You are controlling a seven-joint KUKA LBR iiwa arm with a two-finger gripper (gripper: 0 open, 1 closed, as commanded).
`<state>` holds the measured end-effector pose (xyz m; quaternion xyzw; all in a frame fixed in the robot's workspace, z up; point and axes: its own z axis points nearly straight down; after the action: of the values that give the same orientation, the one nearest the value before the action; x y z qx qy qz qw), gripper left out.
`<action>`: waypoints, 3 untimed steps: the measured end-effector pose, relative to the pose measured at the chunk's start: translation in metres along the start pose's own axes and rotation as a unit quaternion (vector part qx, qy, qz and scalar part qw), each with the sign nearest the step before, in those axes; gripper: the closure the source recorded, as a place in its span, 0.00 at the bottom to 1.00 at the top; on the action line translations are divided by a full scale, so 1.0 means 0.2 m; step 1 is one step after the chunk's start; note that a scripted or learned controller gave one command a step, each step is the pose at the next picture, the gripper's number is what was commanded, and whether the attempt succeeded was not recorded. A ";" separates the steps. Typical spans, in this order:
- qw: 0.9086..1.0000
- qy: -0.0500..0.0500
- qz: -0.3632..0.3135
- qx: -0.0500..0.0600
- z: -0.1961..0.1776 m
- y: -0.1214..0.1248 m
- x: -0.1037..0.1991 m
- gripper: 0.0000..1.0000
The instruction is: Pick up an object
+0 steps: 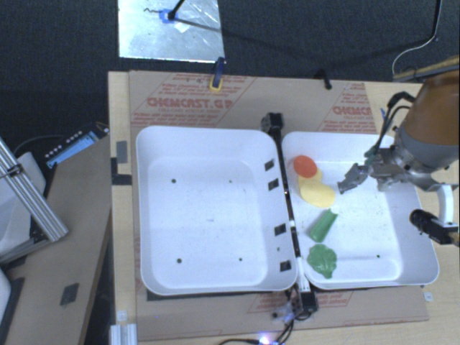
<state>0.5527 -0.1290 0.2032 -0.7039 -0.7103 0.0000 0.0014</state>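
Objects for picking lie in the right bin [413,264], along its left side: an orange ball [306,166], a yellow piece [317,192] touching it below, a green stick [323,225] and a green lump [323,259] lower still. The gripper [352,179] hovers just right of the yellow piece, grasping nothing; whether its fingers are parted I cannot tell. A good pick probably means centring over one item, the yellow piece being nearest, and descending straight so the neighbours are not nudged. Cardboard [190,95] under the bins reads "CHEMCAST GP" in red.
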 end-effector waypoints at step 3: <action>1.000 -0.001 0.002 -0.003 0.54 0.25 0.17 0.00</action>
<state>0.6018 -0.0945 0.0949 -0.7056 -0.7086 -0.0009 -0.0013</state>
